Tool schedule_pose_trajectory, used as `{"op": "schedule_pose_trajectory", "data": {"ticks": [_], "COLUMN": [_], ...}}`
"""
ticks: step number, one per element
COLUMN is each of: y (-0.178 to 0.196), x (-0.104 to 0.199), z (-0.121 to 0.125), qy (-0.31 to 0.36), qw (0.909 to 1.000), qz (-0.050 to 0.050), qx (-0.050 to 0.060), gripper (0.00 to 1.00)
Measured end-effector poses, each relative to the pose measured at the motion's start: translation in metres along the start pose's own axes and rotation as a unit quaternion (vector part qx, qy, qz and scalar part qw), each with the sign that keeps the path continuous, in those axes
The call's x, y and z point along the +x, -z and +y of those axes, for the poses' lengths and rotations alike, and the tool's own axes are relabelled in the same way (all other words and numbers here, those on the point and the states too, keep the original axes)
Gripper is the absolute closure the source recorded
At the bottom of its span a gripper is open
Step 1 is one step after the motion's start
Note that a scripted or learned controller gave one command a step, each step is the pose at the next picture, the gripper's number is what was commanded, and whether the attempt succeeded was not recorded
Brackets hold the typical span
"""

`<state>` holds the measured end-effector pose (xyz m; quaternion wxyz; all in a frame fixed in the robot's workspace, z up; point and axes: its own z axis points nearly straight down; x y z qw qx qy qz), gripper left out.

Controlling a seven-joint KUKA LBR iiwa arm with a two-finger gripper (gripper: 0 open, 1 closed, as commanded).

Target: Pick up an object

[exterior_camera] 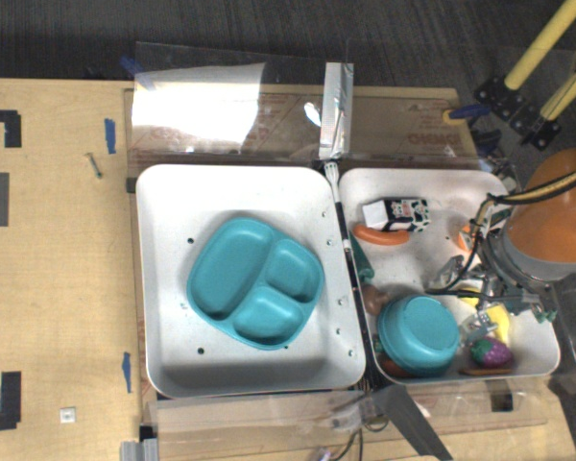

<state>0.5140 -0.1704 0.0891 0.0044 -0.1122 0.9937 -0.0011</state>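
The gripper (480, 301) hangs low over the right bin (442, 182), and I cannot tell its state because cables and the wrist hide it. Just below it lie a yellow toy (496, 317) and a purple toy (492, 353), the nearest candidates; the teal bowl (420, 332) sits just to its left, so a short descent looks enough.
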Motion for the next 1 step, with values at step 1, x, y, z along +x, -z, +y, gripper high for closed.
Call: {"op": "schedule_pose_trajectory", "data": {"ticks": [1], "y": [0.0131], "x": [-0.0050], "z": [-0.0003], "qy": [0.001], "qw": [1.0000], "qz": [-0.007], "qx": [0.003], "gripper": [1.00]}}
